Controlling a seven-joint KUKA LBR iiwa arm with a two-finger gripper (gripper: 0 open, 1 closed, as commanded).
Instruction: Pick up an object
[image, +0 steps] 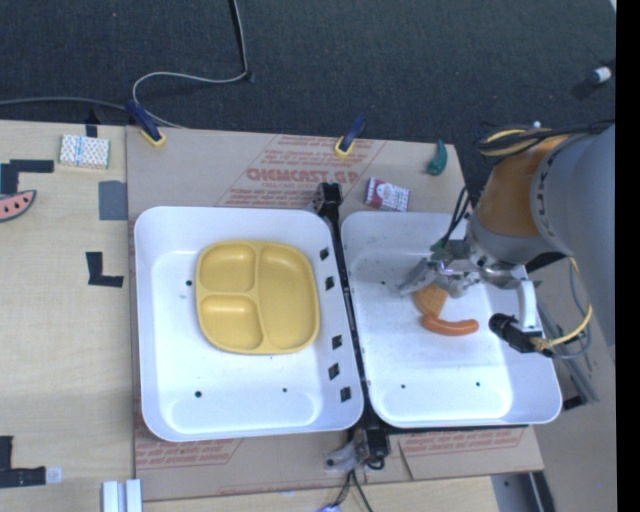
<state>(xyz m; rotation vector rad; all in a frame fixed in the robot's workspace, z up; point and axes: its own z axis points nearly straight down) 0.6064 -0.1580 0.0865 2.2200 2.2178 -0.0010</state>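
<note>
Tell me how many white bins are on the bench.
2. The left bin holds a yellow divided plate. The right bin holds an orange sausage and a tan piece, with the gripper above them.

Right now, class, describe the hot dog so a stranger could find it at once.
Find the right-hand white bin, under the grey arm. Just below the gripper lie two small items: the hot dog is the long, curved orange-red one, lower than the stubby tan piece beside it.
</note>
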